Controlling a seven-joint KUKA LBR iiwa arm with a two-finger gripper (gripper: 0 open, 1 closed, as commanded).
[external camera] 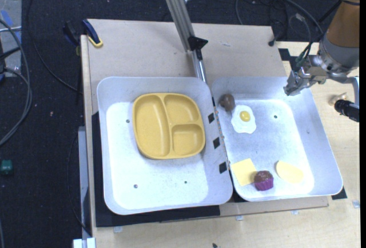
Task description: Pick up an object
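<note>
Up at the far right corner of the right bin point(320, 127) hangs my pincer point(293, 88), over the rim, with nothing between its tips; how wide it stands I cannot tell. Below me in that bin lie a fried egg point(244, 119), a brown lump point(227, 102) just beside it, a yellow cheese square point(243, 171), a purple cupcake point(263, 180) and a yellow slice point(290, 172). A yellow divided plate point(169, 125) sits in the left bin point(117, 184).

The arm point(343, 24) is cut off by the right edge; the tool point(293, 88) is too small to read.
</note>
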